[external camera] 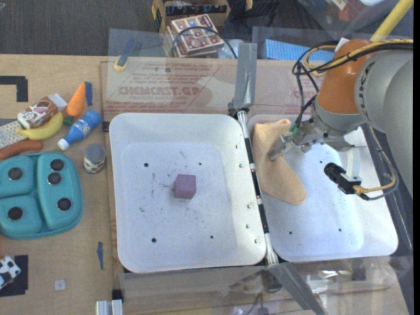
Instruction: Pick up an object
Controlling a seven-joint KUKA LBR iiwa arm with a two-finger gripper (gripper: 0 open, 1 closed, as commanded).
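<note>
Nearest the camera, on the near side of the purple block (184,186), the front rims of both bins run together and something clear below them is too blurred for me to name. The purple block itself sits alone near the middle of the left bin (131,136), on a floor marked with faint scuffs and small dark dots. To the right of the block, across the divider, the right bin (341,235) holds a tan cloth (282,176) lying against its left wall. My gripper (287,144) rests over the cloth's far end, right of the block and a little beyond it, and hides that part of the cloth; I cannot tell whether it is open or closed, or whether it has any cloth. My arm is cut off at the right edge. Left of the block, outside the bins, a teal tray (33,202) is cut by the frame edge, with a small can (94,157), a blue bottle (80,129) and a banana (42,129) farther back. Beyond the block lies a clear sheet (170,90) with faint reddish lettering I cannot read, then a cardboard box (190,8).
</note>
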